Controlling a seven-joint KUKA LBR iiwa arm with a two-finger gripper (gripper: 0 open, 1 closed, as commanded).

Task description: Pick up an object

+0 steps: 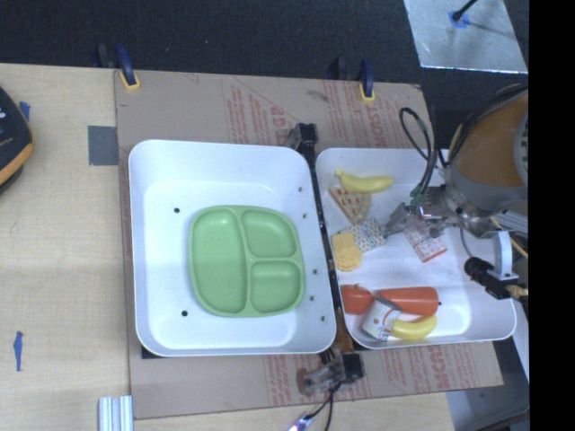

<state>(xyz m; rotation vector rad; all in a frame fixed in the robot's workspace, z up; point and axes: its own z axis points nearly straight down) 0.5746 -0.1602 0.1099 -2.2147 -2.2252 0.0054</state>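
The right bin (pixel 485 326) holds several objects. A yellow banana (pixel 364 183) lies at the back, with a tan wedge (pixel 352 205) just in front of it. A patterned packet (pixel 367 235) and a round yellow piece (pixel 347 252) sit near the bin's left wall. A red-and-white packet (pixel 428 246) lies mid-bin. At the front are a long red-orange piece (pixel 401 300), a second banana (pixel 411 329) and a white item (pixel 379 323). My gripper (pixel 404 216) hangs low over the bin's middle, between the patterned packet and the red-and-white packet.
The left bin (pixel 153 241) holds a green divided plate (pixel 244 260). The grey arm with its orange band (pixel 490 151) covers the right bin's far right side. Cables (pixel 418 133) loop behind the bin. A dark and orange device (pixel 11 137) lies at the bench's left edge.
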